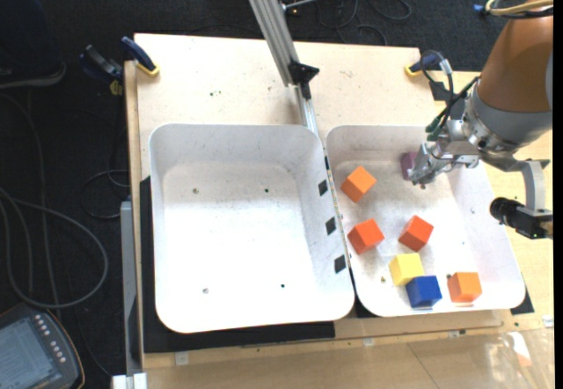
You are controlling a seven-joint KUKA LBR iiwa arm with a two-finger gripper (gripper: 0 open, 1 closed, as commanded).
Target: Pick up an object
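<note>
Camera view, looking down at a slant: a pale, speckled board desk [229, 79] carries two shallow white bins side by side, both with rounded corners and a matt, lightly soiled surface. The left bin [176, 202] shows scattered dark specks on its floor. The right bin [493, 229] holds the loose objects, all small solid blocks with flat faces and sharp edges.

Contents of the right bin: an orange cube [358, 184] near its left wall, tilted on the floor; a second orange cube [365, 236] below it; a third orange cube [416, 232] to the right of that one, apart from it. Toward the front rim, a yellow cube [405, 268] touches a blue cube [423, 291], and a fourth orange cube [464, 287] sits just beside the blue one. A small purple object [408, 165] lies toward the back of the bin; its shape is not clear.

The grey arm [515, 70], smooth-cased with an orange band, reaches in from the right. The gripper [425, 169], metallic and dark, is low over the back of the right bin, immediately beside the purple object. Whether it is released or clenched cannot be told; contact with the purple object cannot be confirmed.

A ribbed aluminium rail [268, 13] crosses the desk's back edge. Blue and yellow clamps [136, 57] grip the corners.
</note>
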